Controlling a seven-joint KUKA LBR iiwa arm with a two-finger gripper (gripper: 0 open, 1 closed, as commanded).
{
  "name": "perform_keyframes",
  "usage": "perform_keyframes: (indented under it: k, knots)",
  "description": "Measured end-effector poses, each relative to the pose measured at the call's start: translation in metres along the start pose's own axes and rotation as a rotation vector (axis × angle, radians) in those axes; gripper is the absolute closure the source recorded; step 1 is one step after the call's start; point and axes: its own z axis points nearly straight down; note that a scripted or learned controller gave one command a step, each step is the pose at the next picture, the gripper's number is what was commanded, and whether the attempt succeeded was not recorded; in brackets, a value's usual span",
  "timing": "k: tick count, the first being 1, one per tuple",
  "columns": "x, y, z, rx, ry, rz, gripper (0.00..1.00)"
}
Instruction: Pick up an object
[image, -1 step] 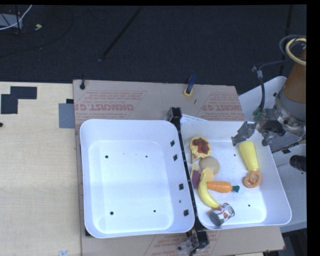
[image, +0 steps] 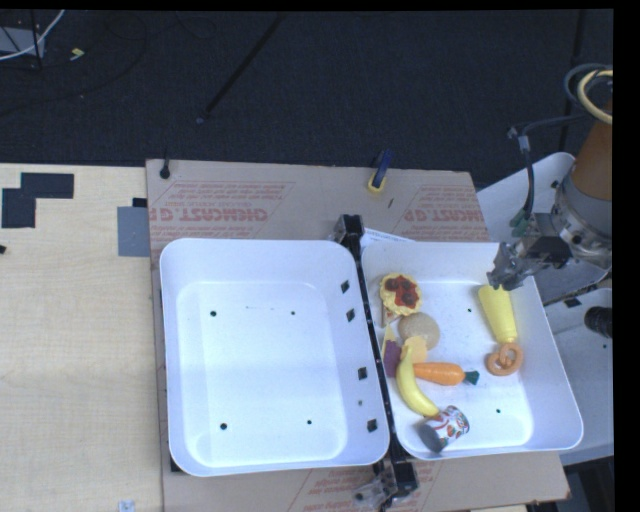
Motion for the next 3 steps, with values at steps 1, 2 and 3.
perform_keyframes:
  k: [1, 2, 3]
  knots:
    - [-0.057, -0.010, 0.111, 0.007, 0.000, 0.005, 1.00]
    - [-0.067, 0.040, -0.044, -0.021, -0.008, 0.000, 1.00]
    - [-0.010, 0.021, -0.009, 0.001, 0.002, -0.002, 1.00]
